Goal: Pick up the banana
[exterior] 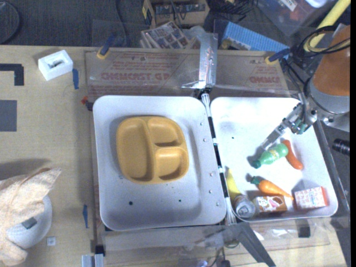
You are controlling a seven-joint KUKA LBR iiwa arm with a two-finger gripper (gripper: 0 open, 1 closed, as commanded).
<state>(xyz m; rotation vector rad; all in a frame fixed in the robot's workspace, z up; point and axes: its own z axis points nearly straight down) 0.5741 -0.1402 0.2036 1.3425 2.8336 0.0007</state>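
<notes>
The banana (230, 181) is a small yellow piece lying along the left wall of the right bin (245, 113), its lower end against a silver can (243, 206). My gripper (266, 146) reaches down-left from the wrist at the bin's right side. Its tip sits just above a green bottle (270, 156), about a hand's width up and to the right of the banana. Nothing of the banana is in the gripper.
In the right bin, an orange carrot (269, 187) lies by the can and another orange piece (292, 156) beside the bottle. Two cartons (310, 198) sit at the front. The left bin (105, 166) holds a yellow divided tray (152, 148).
</notes>
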